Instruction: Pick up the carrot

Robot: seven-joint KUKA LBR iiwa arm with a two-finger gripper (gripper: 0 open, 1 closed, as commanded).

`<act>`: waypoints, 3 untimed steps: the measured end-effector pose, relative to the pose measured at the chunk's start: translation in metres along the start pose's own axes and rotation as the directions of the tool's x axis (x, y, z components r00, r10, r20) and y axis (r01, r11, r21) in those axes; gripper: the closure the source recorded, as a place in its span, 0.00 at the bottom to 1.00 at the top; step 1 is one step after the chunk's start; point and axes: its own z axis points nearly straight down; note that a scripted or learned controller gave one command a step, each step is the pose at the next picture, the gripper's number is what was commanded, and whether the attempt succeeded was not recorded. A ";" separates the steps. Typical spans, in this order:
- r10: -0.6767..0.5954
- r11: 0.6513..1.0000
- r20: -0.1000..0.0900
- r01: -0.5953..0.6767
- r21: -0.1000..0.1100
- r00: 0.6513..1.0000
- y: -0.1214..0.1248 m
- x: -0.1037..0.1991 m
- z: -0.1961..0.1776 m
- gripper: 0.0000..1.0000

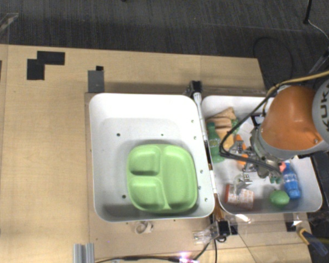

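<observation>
The carrot (240, 149) shows as small orange patches in the middle of the right bin (312, 201), mostly hidden behind black cables and the arm's wrist. My gripper (244, 181) hangs low in that bin, just in front of the carrot and right above a red and white packet (239, 195). Nothing can be seen held in it. The orange band of the arm (289, 119) covers the bin's right half.
In the right bin a green bottle (213, 135) and a tan bread-like item (225, 117) lie at the back left, with a green ball (280, 197) and a blue bottle (290, 183) at the front right. The left bin (109, 119) holds a green divided plate (162, 177).
</observation>
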 end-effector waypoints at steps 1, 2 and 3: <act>0.366 0.930 0.001 -0.366 0.006 0.931 -0.015 -0.028 0.008 0.00; 0.411 0.912 -0.004 -0.411 0.007 0.912 -0.046 -0.080 0.010 0.00; 0.500 0.866 -0.002 -0.500 0.007 0.866 -0.022 -0.063 0.009 0.00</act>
